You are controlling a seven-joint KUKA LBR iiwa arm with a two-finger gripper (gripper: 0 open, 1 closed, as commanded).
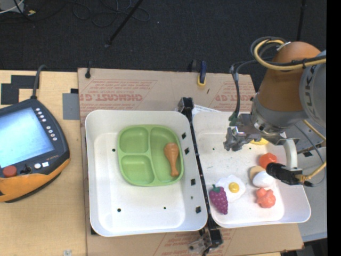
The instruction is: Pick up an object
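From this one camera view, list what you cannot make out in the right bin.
- gripper: dark and small against the arm, so whether it is open or shut is unclear.
- yellow object: mostly hidden under the wrist; its kind is unclear.
- White and tan item: partly covered by a black fitting on the arm.
- right bin: its far right part lies under the arm.

- I see dark black carpeted floor (160, 31) behind the bench, with loose black cables (106, 7) lying across it.
- Flat brown cardboard sheet (138, 92) covers the pale wooden benchtop (37, 217).
- A grey-and-orange handheld control pendant (29, 148) rests at the left.
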